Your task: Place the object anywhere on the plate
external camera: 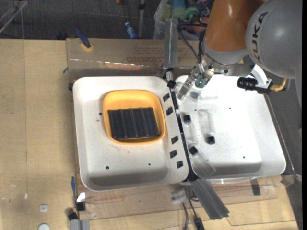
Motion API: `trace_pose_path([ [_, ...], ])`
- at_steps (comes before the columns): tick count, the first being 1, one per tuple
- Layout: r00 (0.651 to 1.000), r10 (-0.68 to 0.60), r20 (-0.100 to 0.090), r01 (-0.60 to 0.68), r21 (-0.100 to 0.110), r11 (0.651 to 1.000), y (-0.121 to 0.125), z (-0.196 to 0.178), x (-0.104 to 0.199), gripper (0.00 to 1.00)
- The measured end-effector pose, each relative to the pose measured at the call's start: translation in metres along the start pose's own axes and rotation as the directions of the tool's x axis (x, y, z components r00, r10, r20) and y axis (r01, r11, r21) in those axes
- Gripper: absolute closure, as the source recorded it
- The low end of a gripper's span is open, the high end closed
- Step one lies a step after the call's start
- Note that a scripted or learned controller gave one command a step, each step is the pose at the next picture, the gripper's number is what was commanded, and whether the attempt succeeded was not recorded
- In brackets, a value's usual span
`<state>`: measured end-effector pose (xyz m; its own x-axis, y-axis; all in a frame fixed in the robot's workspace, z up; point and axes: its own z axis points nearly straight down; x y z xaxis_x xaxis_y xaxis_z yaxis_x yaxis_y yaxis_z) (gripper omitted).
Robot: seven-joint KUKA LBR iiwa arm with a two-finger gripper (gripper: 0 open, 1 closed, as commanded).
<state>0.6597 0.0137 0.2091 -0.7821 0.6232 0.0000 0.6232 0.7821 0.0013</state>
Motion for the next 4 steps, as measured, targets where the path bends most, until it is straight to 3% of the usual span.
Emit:
trace_pose_path([
  [1, 0.99, -0.143, 0.006, 0.143, -0.003, 0.99, -0.006, -0.039, -0.005, 1.0],
  [2, 0.964, -0.264, 0.007, 0.264, -0.003, 0.964, -0.002, -0.047, -0.002, 1.0],
  [4, 0.941, -0.339, 0.007, 0.339, -0.002, 0.941, -0.014, -0.053, -0.008, 1.0],
])
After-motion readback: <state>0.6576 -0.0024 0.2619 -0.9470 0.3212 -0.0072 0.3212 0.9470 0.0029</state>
